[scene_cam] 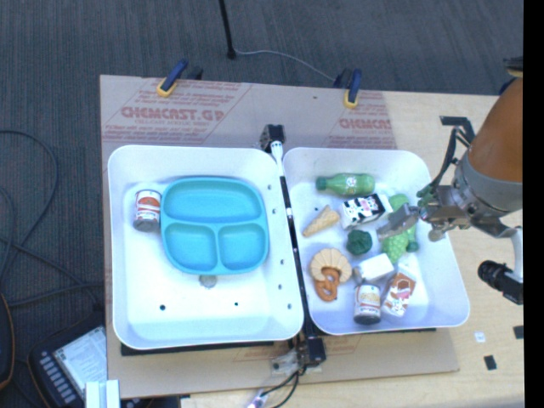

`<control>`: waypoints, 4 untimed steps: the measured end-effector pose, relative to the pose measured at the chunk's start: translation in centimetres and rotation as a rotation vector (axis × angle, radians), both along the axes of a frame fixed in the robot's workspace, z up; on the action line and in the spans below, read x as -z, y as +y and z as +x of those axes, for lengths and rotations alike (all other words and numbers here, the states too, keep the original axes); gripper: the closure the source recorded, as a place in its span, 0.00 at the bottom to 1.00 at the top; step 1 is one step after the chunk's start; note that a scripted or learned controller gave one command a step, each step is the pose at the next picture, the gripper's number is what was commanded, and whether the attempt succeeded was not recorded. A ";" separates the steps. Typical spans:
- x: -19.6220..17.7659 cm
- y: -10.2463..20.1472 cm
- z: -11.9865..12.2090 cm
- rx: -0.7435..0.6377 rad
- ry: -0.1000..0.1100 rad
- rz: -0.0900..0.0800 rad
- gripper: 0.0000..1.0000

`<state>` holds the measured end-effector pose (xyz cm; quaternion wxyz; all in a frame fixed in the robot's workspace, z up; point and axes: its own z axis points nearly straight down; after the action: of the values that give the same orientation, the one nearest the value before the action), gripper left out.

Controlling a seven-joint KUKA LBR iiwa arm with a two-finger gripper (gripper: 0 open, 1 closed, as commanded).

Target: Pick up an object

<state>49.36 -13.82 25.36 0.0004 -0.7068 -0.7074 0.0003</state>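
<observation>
The right bin [442, 308] holds several toy foods: a green bottle [347, 183], a black-and-white carton [364, 207], a tan cone [321, 221], a dark green broccoli piece [359, 241], a pretzel [329, 272], a white block [374, 268], a small can [367, 303] and a red-and-white packet [399, 292]. My gripper [398, 221] reaches in from the right, low over the bin's right half. It sits just above a light green leafy piece [398, 245] and beside the carton. Nothing visibly hangs from it.
The left bin [127, 313] holds a blue divided plate [214, 224] and a red-labelled can [147, 209] at its left. A black divider piece [273, 136] stands between the bins at the back. Clamps [351, 87] hold the cardboard sheet at the far edge.
</observation>
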 end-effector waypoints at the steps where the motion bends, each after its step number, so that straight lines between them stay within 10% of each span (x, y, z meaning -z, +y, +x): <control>1: 10.2 -1.1 2.0 0.001 0.002 0.000 0.00; 2: 15.6 0.1 -0.3 0.003 -0.009 -0.003 0.00; 3: 14.6 0.1 -0.3 0.004 -0.009 -0.003 1.00; 4: 14.6 0.1 -0.3 0.004 -0.009 -0.003 0.00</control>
<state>49.08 -13.76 10.74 -0.0036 -0.7082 -0.7060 -0.0018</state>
